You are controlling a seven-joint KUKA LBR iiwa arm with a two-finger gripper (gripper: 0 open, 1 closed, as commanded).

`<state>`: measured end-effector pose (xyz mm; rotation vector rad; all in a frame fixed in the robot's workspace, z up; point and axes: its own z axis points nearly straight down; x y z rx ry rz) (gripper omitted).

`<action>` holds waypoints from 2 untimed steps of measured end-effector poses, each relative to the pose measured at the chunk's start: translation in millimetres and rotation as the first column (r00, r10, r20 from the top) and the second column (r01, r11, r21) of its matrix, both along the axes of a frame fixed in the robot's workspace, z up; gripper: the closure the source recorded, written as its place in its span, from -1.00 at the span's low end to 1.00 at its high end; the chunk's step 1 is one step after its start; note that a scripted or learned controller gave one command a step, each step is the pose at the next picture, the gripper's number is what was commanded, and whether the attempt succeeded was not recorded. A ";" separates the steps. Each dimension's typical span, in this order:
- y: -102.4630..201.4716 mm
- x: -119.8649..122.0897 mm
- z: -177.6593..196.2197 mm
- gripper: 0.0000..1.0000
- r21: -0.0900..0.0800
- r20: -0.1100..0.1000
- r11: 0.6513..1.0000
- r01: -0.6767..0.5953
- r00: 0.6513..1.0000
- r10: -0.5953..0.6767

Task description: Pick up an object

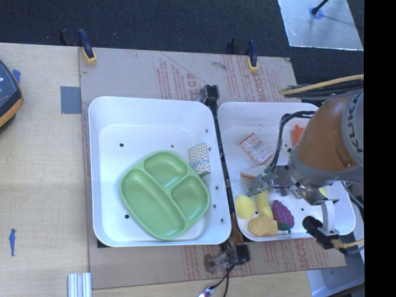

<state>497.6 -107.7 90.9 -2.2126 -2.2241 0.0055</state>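
White plastic forms both shallow bins on the bench. In the near corner of the right bin (pixel 230 166), a cluster of toy food lies together: a yellow corn cob (pixel 262 228) at the near wall, a purple grape bunch (pixel 283 213) touching it on the right, a yellow lemon (pixel 245 206) just to the left, and a yellow banana (pixel 263 202) between lemon and grapes. The gripper (pixel 267 179) sits directly above the far end of the banana, beside a small brown block (pixel 249 176); whether its fingers are spread or closed cannot be determined, and no object is seen between them. The arm's orange band (pixel 325 135) covers the right portion of this bin. Farther back lies a red-and-white patterned packet (pixel 252 145), and an orange item (pixel 297 132) shows at the arm's edge. In the left bin (pixel 99 166), a green three-compartment plate (pixel 164 194) rests near the front, with a small patterned cup (pixel 200 158) touching its far right rim.
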 end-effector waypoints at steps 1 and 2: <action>-1.1 -0.1 10.2 1.00 -0.001 -0.002 1.000 -0.003 1.000 0.003; 67.1 29.5 101.4 1.00 0.001 0.004 1.000 0.000 1.000 0.000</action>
